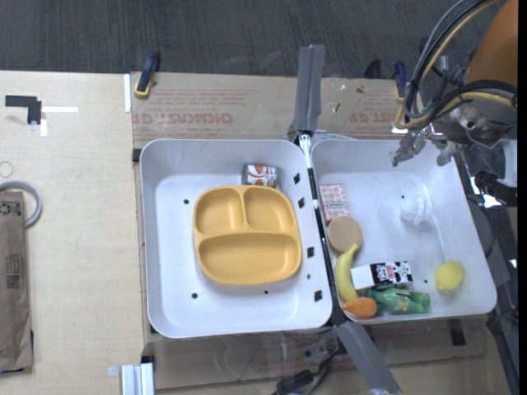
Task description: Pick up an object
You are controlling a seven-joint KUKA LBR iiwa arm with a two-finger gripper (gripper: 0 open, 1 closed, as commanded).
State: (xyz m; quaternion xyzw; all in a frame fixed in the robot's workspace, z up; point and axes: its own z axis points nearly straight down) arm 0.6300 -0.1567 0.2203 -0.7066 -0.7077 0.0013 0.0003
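My gripper (422,156) hangs over the back of the right bin (469,220), near its far rim. Its fingers stand apart, open, with nothing between them. Just in front of it lies a white crumpled object (416,208). Nearer the front of that bin are a yellow ball (449,276), a black-and-white carton (390,274), a green item (405,302), an orange carrot (360,307), a banana (346,271), a round brown disc (345,234) and a pink-and-white packet (333,200).
The left bin (165,245) holds a yellow divided plate (247,234) and a small orange-and-white carton (260,174) behind it. A grey divider (309,97) runs between the bins. The arm's cables (449,39) loop above the right bin's back corner.
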